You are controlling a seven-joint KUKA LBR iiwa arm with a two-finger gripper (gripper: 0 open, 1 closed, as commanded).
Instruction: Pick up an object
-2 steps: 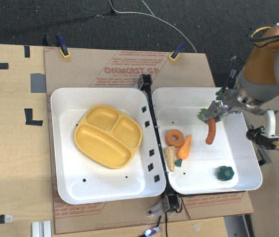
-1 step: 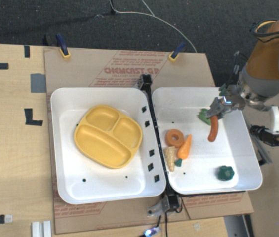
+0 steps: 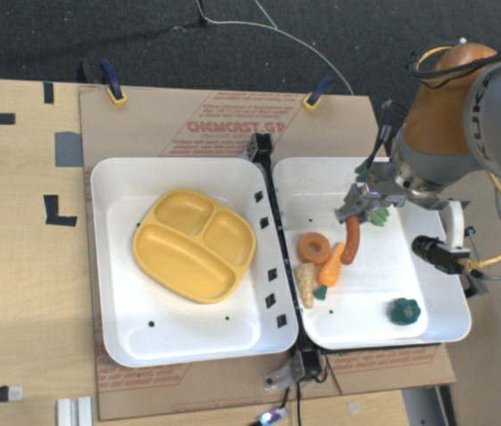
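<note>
Hanging over the right bin, the pincer touches the sausage's far end; sausage runs near-far; grip state unclear.

Red letters are showing on the brown cardboard sheet that is lying under the two white bins. The letters are sitting on the far part of the cardboard, just past the far edge of the left bin. The biggest line is reading something like "CHEMCAST GP". Above and below it, smaller red lines are running across, but they are too small and blurry to read. More red print is peeking out on the near edge of the cardboard, below the right bin, and it is too small to read too. No numbers are showing clearly anywhere.
</note>
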